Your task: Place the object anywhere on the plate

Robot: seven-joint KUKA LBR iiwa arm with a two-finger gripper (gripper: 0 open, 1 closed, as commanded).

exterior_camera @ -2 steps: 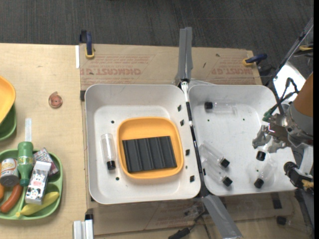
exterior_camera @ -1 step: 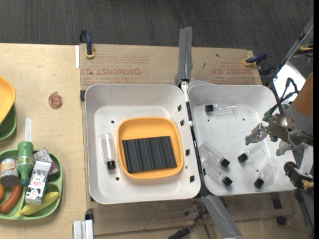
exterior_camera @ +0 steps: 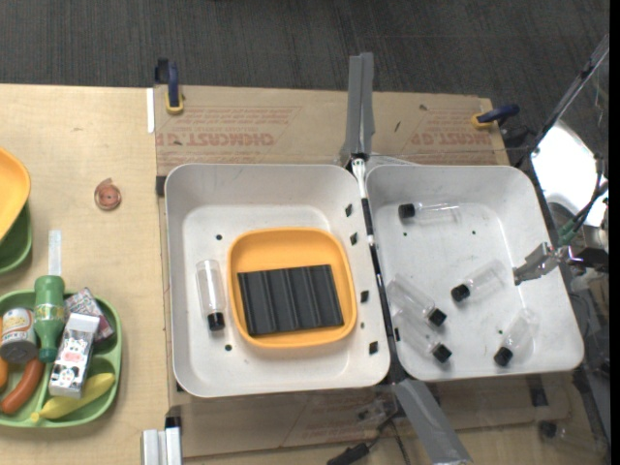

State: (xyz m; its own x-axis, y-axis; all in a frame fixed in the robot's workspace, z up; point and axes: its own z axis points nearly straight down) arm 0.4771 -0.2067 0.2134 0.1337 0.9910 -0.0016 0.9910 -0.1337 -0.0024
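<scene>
An orange plate (exterior_camera: 289,238) lies in the left bin (exterior_camera: 184,211), and a black ribbed block (exterior_camera: 291,297) rests on it. Just left of the plate, a clear vial with a black cap (exterior_camera: 209,294) lies on the bin floor. Several more clear vials with black caps lie scattered in the right bin (exterior_camera: 523,187), among them one at the back (exterior_camera: 427,212) and one in the middle (exterior_camera: 477,285). My gripper (exterior_camera: 532,266) hangs over the right bin's right side, close to the rim and right of the middle vial. Nothing shows in its grasp.
A metal divider post (exterior_camera: 359,105) stands behind the seam between the bins. On the wooden table to the left sit a green tray of toy food (exterior_camera: 58,352), a yellow bowl (exterior_camera: 10,197) and a small pink disc (exterior_camera: 108,196). Clamps (exterior_camera: 170,85) hold the cardboard.
</scene>
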